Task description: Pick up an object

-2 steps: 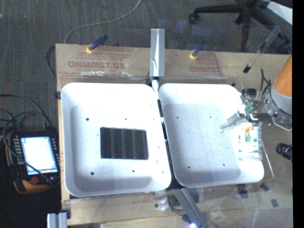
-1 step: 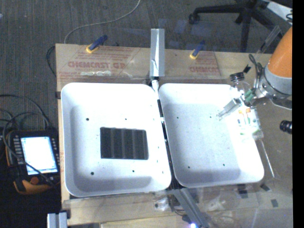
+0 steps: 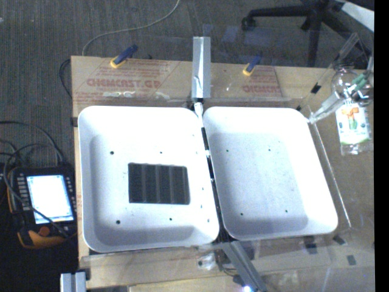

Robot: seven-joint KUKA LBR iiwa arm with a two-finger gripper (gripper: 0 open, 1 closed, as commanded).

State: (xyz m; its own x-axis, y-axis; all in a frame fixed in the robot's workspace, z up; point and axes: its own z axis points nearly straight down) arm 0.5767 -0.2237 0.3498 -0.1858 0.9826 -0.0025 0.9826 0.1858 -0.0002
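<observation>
A dark, flat, ribbed rectangular panel [image 3: 158,183] lies centred in the left bin [image 3: 97,132], probably light, stiff and low-profile, best gripped across one edge; gripper state undeterminable.

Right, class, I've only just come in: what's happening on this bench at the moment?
Two shallow white bins sit side by side on a brown board. The left white bin holds one thing, a dark ribbed rectangular block lying flat near its middle. The right white bin shows just its speckled floor. Nothing is touching the block yet, so the pick has not begun. A handheld control pendant with a lit screen lies on the floor to the left.
</observation>
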